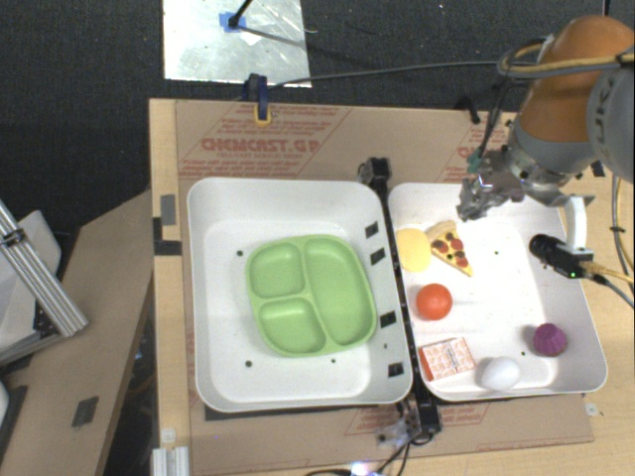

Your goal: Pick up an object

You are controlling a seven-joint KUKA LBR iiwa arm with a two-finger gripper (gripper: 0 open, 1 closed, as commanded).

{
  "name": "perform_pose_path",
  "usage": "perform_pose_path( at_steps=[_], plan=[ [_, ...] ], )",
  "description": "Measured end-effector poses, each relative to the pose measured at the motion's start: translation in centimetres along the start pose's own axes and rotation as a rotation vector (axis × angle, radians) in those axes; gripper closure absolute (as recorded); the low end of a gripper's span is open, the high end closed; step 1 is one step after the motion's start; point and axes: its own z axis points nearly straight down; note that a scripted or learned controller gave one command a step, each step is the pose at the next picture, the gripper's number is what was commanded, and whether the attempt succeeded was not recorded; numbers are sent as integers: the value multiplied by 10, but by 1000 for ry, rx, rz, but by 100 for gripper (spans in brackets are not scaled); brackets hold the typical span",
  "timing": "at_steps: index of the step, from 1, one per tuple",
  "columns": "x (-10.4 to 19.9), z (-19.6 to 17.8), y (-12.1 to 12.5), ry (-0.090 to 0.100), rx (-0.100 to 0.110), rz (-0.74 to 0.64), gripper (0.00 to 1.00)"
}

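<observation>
White egg [499, 373] sat nearest, beside one red packet [445, 357]; right bin [585, 350] also held one purple ball [550, 339], tomato [434, 301], pizza slice [449, 247]. Cardboard-covered surface [288, 135], black backdrop. Tool [474, 206] state: can't tell.

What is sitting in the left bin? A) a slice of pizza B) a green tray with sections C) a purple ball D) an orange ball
B: the green divided tray lies in the left bin, while the purple ball, pizza slice and orange ball are all in the right bin.
</observation>
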Motion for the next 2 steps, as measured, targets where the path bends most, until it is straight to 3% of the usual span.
perform_pose_path(
  at_steps=[2],
  plan=[
    [115,5,13,1,-2,-1,100]
  ],
)
